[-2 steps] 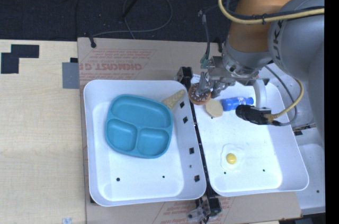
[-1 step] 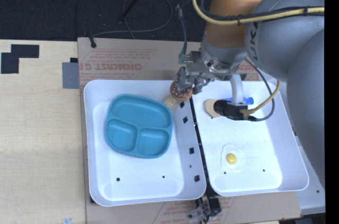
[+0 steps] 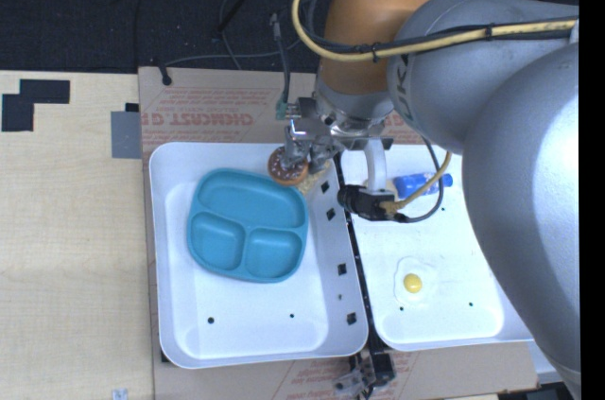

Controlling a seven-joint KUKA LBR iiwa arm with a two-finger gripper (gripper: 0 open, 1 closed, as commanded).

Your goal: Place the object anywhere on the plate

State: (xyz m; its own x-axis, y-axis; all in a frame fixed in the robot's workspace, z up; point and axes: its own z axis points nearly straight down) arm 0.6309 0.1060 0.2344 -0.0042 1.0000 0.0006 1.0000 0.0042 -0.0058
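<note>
arm's gripper (image 3: 301, 143) over left bin top edge | jaws prob shut on small brown donut (image 3: 286, 165), hard to see | donut just past blue plate (image 3: 248, 225) rim, not on it | left: move over plate, drop

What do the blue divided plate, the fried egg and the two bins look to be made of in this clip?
Blue plate: probably moulded plastic, matte to satin; uniform colour, rounded compartment ridges.
Fried egg: likely a plastic or rubber toy; flat white with a neat yellow dome, too small to tell further.
Left bin and right bin: seemingly thin glossy white plastic, with soft glare and rounded corners.
</note>
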